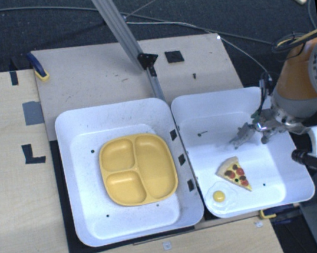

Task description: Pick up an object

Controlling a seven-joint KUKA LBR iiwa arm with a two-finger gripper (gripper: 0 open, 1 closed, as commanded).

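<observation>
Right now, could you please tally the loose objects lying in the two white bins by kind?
Divided yellow plate, in the left bin: 1
Toy pizza slice, in the right bin: 1
Small yellow round piece, in the right bin: 1
Total: 3

We see a robotics lab or test bench, not a home. A plywood bench [11, 176] carries strips of dark tape and two shallow white bins [115, 115] set side by side. A grey metal pole [122, 30] slants across the top, thin cables [215, 33] trail over dark carpet, and a blue and yellow clamp [37, 66] grips the board's corner. An industrial robot arm [300, 79], orange banded, enters from the right.
</observation>
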